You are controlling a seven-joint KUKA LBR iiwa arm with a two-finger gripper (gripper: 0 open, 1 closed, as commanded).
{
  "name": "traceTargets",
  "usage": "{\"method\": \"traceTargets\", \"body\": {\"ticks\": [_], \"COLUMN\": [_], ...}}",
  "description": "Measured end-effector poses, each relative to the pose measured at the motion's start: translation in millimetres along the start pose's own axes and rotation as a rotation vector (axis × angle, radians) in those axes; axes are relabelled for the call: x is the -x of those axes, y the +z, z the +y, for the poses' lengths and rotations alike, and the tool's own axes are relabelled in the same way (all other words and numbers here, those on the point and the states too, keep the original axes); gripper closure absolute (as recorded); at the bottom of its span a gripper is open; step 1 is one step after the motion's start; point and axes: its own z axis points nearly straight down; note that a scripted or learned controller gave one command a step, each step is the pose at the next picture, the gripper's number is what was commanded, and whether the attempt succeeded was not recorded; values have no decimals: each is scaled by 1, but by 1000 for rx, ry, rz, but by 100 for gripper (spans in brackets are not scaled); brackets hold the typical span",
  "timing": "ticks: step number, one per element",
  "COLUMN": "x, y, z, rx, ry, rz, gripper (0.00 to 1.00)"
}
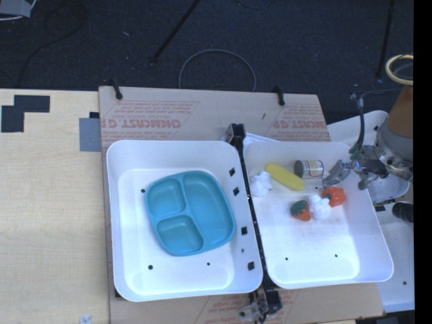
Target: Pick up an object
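The right bin (337, 262) holds a yellow corn cob (285, 177), a small can (310, 169) lying on its side, an orange-red toy (335, 196), a red and green strawberry (301, 210) and two white crumpled pieces (260, 183) (319, 206). My gripper (351, 177) hangs at the bin's far right edge, just above and right of the orange-red toy. Its two grey fingers (335, 173) are spread apart and open, with nothing between them. The arm's orange band (405, 113) rises at the right.
The left bin (128, 262) holds a blue divided plate (190, 212). A black divider clip strip (246, 208) runs between the bins. Both bins sit on a cardboard sheet (189, 117). Cables (361, 123) hang near the wrist.
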Motion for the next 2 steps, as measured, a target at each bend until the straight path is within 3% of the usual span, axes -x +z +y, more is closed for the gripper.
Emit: {"method": "traceTargets", "body": {"ticks": [1,2], "x": [0,-3], "y": [-6,39], "z": [3,-4], "rx": [12,6], "ry": [-1,-2], "rz": [-3,-1], "gripper": [0,0]}}
